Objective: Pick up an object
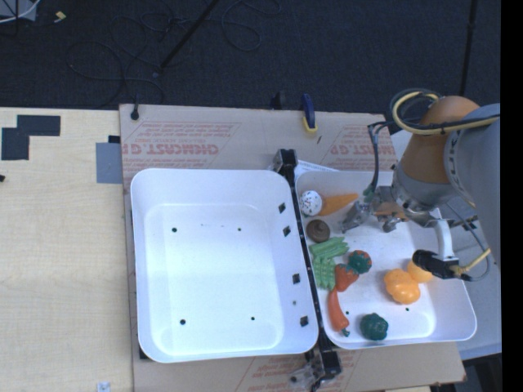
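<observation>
My gripper (pixel 359 215) hangs low over the upper middle of the right bin (pixel 458 321), reaching in from the right under the grey arm with its orange band (pixel 433 149). It sits just right of an orange carrot (pixel 337 203) and a white dimpled ball (pixel 310 202). Below it lie a brown round piece (pixel 318 230), green bean pods (pixel 328 250), a red tomato with a green top (pixel 358 261) and a red pepper (pixel 345 278). I see nothing held in the gripper.
An orange bell pepper (pixel 401 287), a dark green vegetable (pixel 374 327) and an orange-red chili (pixel 337 310) lie toward the right bin's front. The left bin (pixel 147 219) adjoins it across a black-clipped divider (pixel 296 243). Cables trail beside the arm.
</observation>
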`<state>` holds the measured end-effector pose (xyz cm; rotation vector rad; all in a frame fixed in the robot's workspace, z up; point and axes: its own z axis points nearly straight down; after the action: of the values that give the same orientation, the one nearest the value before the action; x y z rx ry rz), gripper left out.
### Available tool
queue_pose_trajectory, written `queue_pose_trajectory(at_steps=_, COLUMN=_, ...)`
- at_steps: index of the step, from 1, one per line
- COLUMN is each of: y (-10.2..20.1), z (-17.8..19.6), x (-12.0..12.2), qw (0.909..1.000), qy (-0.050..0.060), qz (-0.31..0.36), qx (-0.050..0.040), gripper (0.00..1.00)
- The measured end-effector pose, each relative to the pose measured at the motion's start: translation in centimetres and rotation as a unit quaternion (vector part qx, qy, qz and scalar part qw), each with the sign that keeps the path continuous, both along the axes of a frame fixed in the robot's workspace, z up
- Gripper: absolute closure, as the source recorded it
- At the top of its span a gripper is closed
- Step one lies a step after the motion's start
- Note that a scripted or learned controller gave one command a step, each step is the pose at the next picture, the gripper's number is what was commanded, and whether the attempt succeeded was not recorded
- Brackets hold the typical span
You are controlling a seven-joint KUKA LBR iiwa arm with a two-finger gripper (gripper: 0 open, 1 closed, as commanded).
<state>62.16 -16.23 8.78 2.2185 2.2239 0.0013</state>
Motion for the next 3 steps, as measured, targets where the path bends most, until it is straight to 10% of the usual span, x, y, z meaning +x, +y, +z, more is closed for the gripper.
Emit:
queue_pose_trajectory(at_steps=2, y=-5.1, z=-0.1, x=-6.3, qw=1.0, qy=0.003, qz=-0.001, qx=0.0006, gripper=0.0)
queue_pose_trajectory(at_steps=3, y=-3.6, z=0.1, x=2.1, qw=1.0, qy=-0.002, qz=0.001, qx=-0.0007, gripper=0.0)
